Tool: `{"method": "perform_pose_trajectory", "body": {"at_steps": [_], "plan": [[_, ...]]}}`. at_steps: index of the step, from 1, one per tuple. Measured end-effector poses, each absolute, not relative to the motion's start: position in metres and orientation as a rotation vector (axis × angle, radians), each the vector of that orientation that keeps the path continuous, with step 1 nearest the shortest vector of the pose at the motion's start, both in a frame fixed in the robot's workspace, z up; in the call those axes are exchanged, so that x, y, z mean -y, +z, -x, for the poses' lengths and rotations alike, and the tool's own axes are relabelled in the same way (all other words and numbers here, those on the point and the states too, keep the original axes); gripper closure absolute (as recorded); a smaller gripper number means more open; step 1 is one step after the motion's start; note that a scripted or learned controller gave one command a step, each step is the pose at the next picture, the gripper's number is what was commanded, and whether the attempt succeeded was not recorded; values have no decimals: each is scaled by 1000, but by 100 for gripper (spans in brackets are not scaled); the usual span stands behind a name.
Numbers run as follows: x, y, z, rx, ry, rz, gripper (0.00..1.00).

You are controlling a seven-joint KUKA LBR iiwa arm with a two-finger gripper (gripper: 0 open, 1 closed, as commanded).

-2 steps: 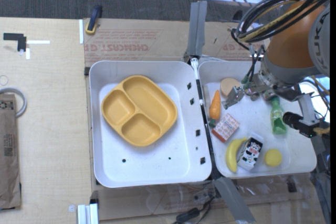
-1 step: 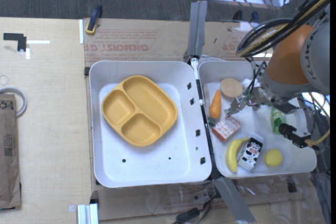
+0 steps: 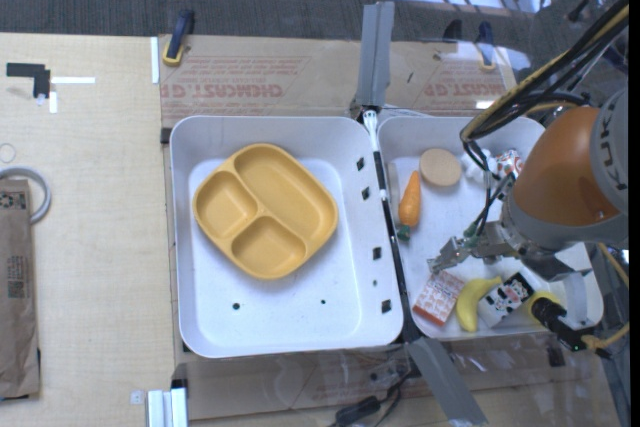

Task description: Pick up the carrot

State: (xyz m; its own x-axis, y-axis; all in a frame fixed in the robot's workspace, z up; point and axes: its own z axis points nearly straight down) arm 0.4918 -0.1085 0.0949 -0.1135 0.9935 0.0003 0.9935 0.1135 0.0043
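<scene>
- Hand (image 3: 452, 253): metallic fingers poke out from under the orange wrist band, low in the right bin, pointing left toward the bin's left wall. Nothing seen between them, so not grasping anything; whether they are spread or closed, cannot tell, too small and glinting.
- Carrot (image 3: 410, 199): lies in the right bin (image 3: 392, 245), hard against the left wall, just right of the divider between bins. Roughly upright in the view, fat orange end up, green stub down. Untouched; hand sits below and right of it, near but apart.
- Why the pose: arm (image 3: 565, 180) comes in from the right and hangs over the bin's middle, hiding much of the floor there. Hand seems lined up for a sideways reach at the carrot's lower end, my read only.
- Clutter near it: round tan disc (image 3: 440, 168) just above-right of the carrot; red-and-white packet (image 3: 436, 300) and banana (image 3: 470, 303) at the bin's lower edge, below the hand.
- Left bin (image 3: 185, 245) holds a yellow divided plate (image 3: 265, 209), lying flat, tilted diagonally; irrelevant to the pick.
- Risk, as judgement: carrot hugging the wall leaves little room for a finger on the left side; a grab may slip or push it along the wall.
- Task status: pick not yet done.
</scene>
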Motion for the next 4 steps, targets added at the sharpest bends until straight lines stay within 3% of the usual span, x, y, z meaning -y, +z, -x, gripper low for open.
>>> {"method": "perform_pose_trajectory", "body": {"at_steps": [1, 2, 3, 4], "plan": [[55, 191, -535, -2325, -3, -2113, 0], [18, 191, -545, -2375, -4, -2056, 0], [20, 199, -545, -2376, -8, -2054, 100], [44, 265, -534, -2524, -3, -1868, 100]]}}
